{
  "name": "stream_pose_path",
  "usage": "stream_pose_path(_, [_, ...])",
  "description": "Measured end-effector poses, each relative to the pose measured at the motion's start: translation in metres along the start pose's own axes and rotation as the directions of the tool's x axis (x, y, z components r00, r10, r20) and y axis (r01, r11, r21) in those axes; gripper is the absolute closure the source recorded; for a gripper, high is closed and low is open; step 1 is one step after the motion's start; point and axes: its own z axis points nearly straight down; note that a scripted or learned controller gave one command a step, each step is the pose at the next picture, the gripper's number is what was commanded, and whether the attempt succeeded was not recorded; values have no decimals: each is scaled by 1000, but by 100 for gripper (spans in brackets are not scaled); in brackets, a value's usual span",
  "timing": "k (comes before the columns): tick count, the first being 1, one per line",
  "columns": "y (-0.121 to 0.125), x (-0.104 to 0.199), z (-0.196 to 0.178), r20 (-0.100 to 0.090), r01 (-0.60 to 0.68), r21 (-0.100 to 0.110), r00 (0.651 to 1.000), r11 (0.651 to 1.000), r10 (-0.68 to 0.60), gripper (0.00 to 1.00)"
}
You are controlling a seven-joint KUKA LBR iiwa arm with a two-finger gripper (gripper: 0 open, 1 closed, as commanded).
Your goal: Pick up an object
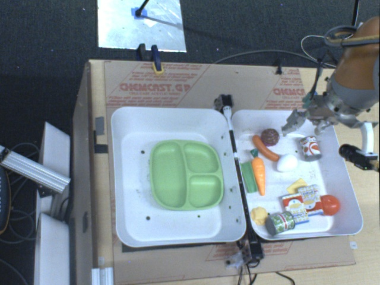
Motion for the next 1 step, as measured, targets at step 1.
stream_pose_path(1, [32,37,61,-1,2,1,1000,1000,-2,0])
